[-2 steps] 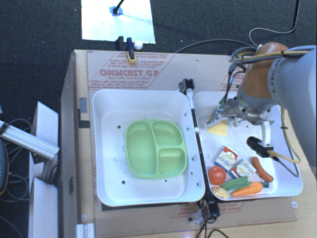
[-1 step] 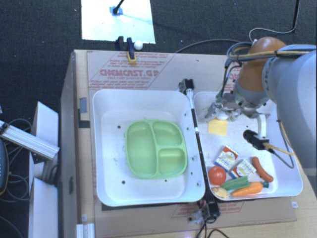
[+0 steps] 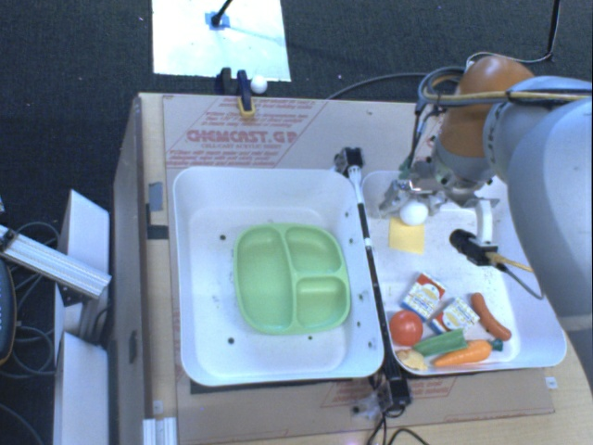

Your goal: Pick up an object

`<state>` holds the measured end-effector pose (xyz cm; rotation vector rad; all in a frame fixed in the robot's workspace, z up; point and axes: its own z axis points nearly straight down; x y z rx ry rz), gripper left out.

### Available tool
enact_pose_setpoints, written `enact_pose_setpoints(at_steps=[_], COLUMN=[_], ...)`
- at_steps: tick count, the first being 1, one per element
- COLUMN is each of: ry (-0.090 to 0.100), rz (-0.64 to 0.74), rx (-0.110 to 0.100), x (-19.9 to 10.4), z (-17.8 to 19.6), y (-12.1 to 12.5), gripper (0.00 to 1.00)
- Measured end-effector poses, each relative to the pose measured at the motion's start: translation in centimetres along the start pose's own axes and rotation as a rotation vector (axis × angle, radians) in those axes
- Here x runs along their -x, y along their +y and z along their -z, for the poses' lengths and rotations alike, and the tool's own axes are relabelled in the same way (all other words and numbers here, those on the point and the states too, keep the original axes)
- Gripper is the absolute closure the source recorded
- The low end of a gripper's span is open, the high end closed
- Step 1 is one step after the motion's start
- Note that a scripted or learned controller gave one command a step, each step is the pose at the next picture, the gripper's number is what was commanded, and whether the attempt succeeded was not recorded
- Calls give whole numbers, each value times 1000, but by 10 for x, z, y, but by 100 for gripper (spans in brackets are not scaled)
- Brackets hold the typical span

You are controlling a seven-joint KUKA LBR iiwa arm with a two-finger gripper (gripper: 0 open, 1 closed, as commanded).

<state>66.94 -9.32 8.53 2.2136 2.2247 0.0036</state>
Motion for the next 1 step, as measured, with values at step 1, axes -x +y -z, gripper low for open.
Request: enact_pose_setpoints(at_steps=[1], ry=[0], rz=[-3], rx=[-3], x=[0], z=[-1], y=[-63], gripper=[0])
